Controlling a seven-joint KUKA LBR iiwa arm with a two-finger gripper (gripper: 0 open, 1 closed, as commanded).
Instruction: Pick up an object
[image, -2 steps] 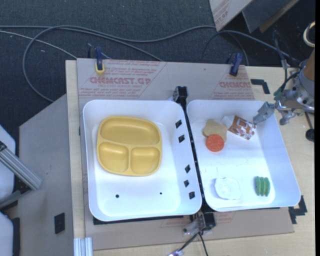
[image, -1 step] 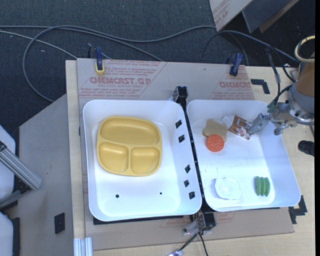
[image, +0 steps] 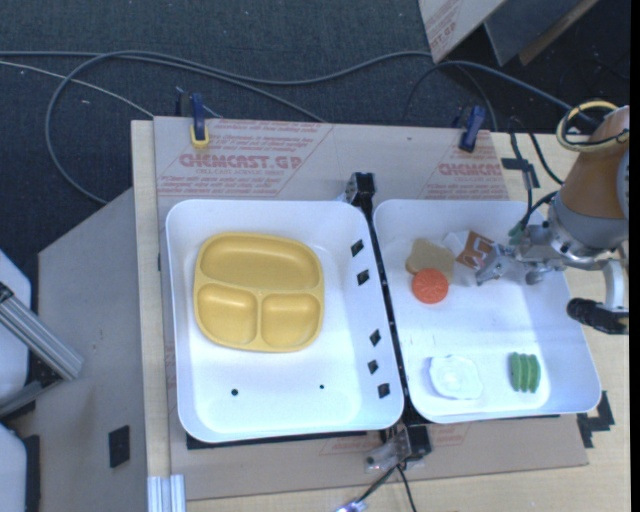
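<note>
From above, 2 white bins sit side by side. The gripper (image: 492, 268) hangs in the right bin (image: 570, 400), apparently touching a brown object (image: 472, 250); whether it grips, I cannot tell. An orange ball (image: 431, 286) lies nearby.

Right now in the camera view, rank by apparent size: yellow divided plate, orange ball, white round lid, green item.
1. yellow divided plate, by far the largest
2. white round lid
3. orange ball and green item: these look about alike, so I won't rank them.
</note>
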